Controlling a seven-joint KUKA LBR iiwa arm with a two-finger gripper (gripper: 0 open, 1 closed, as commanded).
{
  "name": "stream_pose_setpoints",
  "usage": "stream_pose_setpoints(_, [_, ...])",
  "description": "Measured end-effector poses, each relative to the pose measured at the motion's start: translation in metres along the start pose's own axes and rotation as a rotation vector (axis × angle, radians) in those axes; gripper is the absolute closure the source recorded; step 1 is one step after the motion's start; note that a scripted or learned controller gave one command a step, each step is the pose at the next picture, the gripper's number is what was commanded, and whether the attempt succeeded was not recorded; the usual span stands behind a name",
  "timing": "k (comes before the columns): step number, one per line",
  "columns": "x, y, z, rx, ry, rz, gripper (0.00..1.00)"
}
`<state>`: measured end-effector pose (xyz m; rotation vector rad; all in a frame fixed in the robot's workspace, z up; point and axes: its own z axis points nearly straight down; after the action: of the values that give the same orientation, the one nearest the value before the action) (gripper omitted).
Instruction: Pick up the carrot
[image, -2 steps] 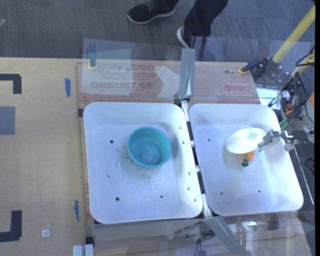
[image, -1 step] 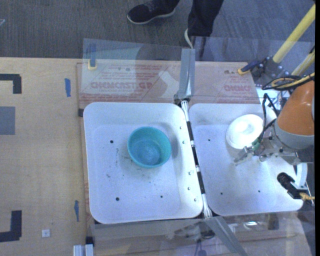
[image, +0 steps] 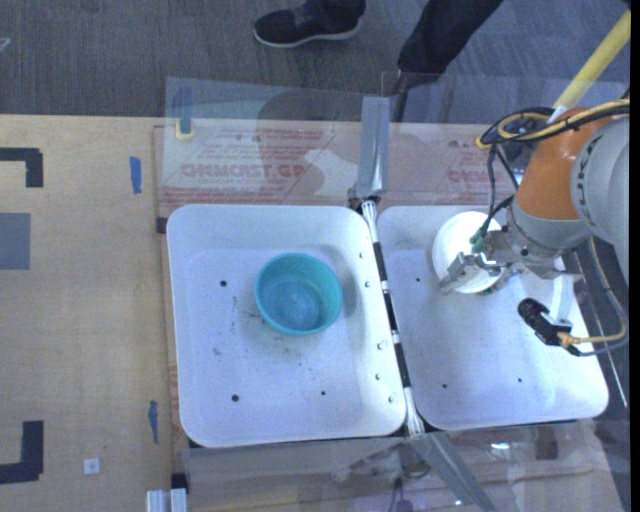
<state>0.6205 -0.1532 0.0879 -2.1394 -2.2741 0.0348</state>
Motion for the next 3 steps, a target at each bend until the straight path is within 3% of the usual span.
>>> stream_pose_setpoints(1, [-0.04,0.01,-0.234,-0.032,0.002,0.202,0.0])
stream_pose_setpoints(2, [-0.003,-0.009,-0.077,-0.03,0.003,0.127,0.0])
stream_pose_setpoints(3, [-0.014,-0.034,-0.022,-0.031,0.001,0.02,0.0])
